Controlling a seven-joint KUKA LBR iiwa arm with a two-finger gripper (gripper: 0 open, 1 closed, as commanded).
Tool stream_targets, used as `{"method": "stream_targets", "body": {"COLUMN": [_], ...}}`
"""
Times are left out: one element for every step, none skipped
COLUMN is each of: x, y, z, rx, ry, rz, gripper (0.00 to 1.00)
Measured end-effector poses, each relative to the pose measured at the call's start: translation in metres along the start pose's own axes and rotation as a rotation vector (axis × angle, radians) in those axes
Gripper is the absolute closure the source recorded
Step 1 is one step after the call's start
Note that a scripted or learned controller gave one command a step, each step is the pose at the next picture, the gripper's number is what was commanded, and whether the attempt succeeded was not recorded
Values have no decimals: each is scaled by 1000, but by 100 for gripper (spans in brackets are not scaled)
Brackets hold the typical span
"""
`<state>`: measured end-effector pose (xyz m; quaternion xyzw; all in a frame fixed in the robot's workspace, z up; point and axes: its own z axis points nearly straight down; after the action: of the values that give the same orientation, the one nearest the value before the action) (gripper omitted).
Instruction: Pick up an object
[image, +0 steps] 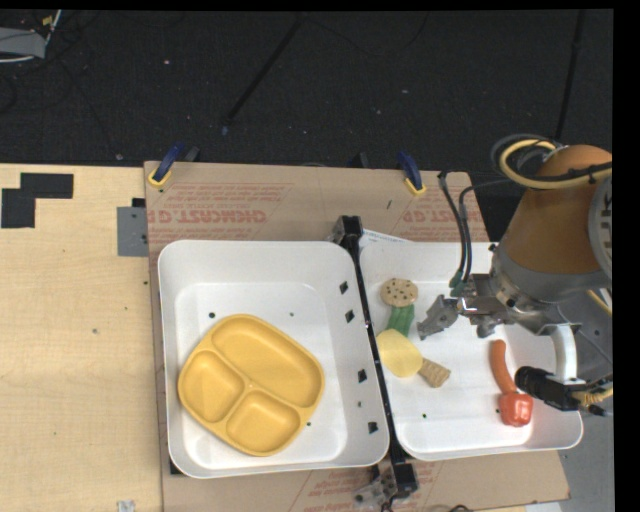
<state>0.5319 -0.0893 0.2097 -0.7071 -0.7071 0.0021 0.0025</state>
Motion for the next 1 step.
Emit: {"method": "stream_targets", "body": {"x": [0], "y": [1], "z": [-3], "rx": [-6], "ry": [-1], "rz": [0], "gripper": [0]}}
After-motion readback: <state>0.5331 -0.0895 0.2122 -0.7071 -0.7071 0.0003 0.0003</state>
